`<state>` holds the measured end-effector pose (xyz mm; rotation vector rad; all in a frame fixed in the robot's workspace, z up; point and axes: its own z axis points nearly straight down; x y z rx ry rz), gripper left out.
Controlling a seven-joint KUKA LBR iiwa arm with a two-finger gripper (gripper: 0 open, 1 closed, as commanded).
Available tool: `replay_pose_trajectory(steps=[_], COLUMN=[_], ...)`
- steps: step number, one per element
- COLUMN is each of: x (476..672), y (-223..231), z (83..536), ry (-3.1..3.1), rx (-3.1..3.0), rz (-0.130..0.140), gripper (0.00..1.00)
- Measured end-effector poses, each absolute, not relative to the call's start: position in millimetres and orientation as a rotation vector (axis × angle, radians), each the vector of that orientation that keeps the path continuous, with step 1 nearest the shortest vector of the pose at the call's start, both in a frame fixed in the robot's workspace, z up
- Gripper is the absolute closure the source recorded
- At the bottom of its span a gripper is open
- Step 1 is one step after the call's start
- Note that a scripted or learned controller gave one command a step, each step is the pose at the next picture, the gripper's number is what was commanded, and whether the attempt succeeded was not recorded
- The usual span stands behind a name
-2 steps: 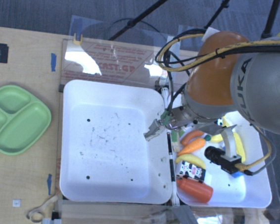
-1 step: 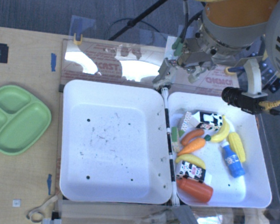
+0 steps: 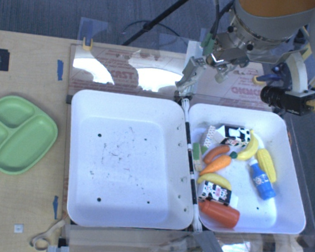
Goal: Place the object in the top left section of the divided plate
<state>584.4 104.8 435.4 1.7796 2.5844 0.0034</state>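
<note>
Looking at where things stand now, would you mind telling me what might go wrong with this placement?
1. The toys in the right bin lie crowded: the two carrots touch, with a banana close by, so a grasp may catch two items or slip.
2. The green divided plate sits beyond the left bin, far from the end effector; a loose item may drop during that carry.
3. Its top left section is small, so the item may land in a neighbouring one.

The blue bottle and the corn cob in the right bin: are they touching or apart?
Touching. The camera view shows the blue bottle lying against the corn cob, no gap between them.
</note>
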Motion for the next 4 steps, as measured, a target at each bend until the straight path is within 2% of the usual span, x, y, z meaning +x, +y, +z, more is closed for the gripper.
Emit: replay_pose_trajectory(steps=[1,2,3,4], x=[541.5,511.6,504.4,478.4], y=[138.9,209.1,131.9,204.5], z=[337.9,317.7,333.0,264.1], ry=[2.498,2.486,2.456,2.258], rx=[1.904,1.923,1.962,2.187], rz=[0.0,-0.002,-0.003,-0.004], gripper=[0.0,0.0,0.0,0.0])
